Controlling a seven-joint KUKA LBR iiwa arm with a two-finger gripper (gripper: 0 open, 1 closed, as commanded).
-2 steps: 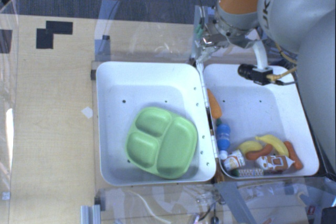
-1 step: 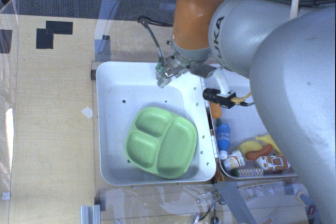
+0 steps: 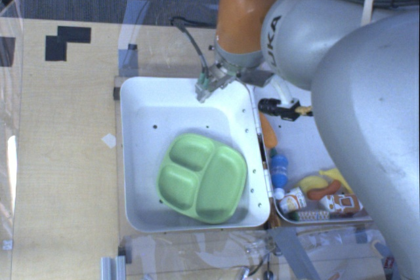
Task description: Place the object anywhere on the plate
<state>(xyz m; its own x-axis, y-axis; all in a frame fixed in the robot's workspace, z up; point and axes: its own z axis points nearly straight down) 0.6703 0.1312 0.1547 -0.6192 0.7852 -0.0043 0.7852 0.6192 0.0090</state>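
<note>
Well below the end effector (image 3: 209,85), grip state unclear: green plate (image 3: 202,177).

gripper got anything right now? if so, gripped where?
Cannot tell. The gripper hangs over the far edge of the left bin, too small and blurred to read. The green plate lies bare.
</note>
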